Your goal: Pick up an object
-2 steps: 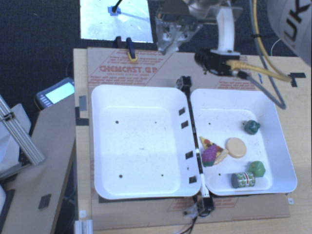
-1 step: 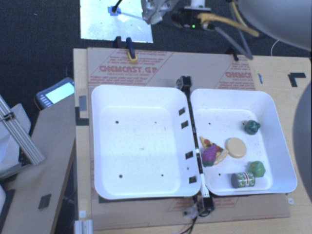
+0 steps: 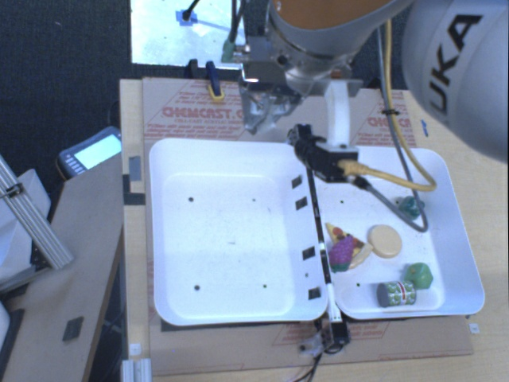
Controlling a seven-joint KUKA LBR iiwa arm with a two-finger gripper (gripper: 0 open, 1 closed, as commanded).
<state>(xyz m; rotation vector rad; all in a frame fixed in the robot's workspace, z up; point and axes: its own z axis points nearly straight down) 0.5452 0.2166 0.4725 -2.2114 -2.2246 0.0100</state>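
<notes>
Right now the arm (image 3: 350, 6) hangs high over the far edge of the bench, and its gripper (image 3: 266, 114) sits above the cardboard just beyond the far rim of the left bin (image 3: 183, 309), near the divider where the two bins meet. Whether the gripper is apart or together I cannot tell from where it sits, dark and blurred under the wrist; nothing is visibly held in it. All the candidates for picking lie in the right bin (image 3: 461, 293), gathered toward its near edge: a purple toy (image 3: 343, 251) resting on a yellow wedge close to the divider, a tan disc (image 3: 386, 240) just beside it, a green lump (image 3: 418, 275) near the near right corner, and a small can (image 3: 396, 294) lying on its side just in front of that lump. A little teal piece (image 3: 409, 206) sits farther back by the right wall, near a grey cable. I judge the task to be at its very start, with the approach not yet made. The next move calls for travelling across to the right bin's near half, settling on one item, and descending squarely over it. The can and the green lump nearly touch, so a grasp there risks nudging both; the disc looks flat and hard to pinch.
</notes>
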